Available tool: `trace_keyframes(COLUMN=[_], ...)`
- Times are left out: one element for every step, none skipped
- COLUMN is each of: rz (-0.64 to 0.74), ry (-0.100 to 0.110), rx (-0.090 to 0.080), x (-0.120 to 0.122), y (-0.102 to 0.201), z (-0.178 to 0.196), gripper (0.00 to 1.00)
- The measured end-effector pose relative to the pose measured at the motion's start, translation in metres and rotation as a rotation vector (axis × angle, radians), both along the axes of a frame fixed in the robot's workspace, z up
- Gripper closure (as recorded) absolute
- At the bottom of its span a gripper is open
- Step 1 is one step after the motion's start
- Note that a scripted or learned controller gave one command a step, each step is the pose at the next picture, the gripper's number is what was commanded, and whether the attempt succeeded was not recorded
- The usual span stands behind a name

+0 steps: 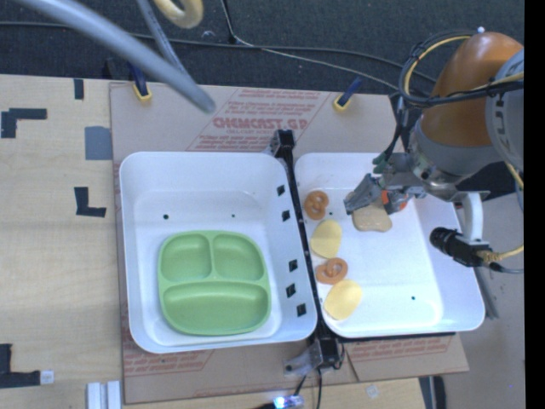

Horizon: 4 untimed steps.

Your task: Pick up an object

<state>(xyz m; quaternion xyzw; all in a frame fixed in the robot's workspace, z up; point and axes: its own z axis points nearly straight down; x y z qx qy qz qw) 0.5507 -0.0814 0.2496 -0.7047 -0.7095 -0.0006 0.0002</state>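
Nearby, tan piece (372,220) lengthwise left-right.

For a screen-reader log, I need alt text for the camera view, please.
A grey and orange robot arm reaches from the right, its gripper low over a tan food piece in the right white bin. That bin also has two pretzels and two yellow chips; the left bin holds a green divided tray.

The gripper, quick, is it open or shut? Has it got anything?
Gripper: low in the right bin, right above a tan food piece. Whether it is open, shut or holding the piece cannot be told.
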Motion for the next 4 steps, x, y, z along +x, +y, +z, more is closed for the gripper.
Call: trace_keyframes(rz=[-0.001, -0.001, 0.000, 0.000], ry=[0.002, 0.003, 0.002, 0.002], rx=[-0.001, -0.001, 0.000, 0.000], x=[0.012, 0.015, 0.020, 0.026], y=[0.044, 0.088, 0.135, 0.182], z=[-0.010, -0.013, -0.011, -0.010], gripper=[1.00, 1.00, 1.00, 1.00])
